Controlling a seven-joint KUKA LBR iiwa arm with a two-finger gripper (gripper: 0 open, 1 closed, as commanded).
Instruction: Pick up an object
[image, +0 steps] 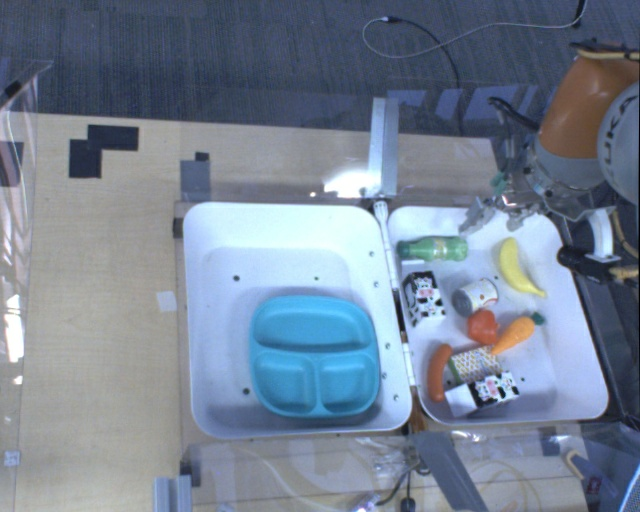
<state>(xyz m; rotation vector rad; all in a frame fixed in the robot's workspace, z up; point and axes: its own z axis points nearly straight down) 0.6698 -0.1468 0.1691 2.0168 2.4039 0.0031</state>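
The right bin (585, 352) holds several small objects: a green bottle (432, 248) lying on its side, a yellow banana (521, 268), a black-and-white carton (423, 297), a small can (476, 295), a red fruit (483, 325), a carrot (512, 335), an orange sausage shape (439, 370) and two small boxes (480, 380). My gripper (496, 206) hangs over the bin's back edge, above and right of the bottle, left of the banana's top. Its fingers stand open with nothing between them.
A blue divided tray (314, 354) lies in the left bin (225, 300). A metal post (384, 140) rises behind the wall between the bins. The arm's orange band (585, 95) sits at the upper right.
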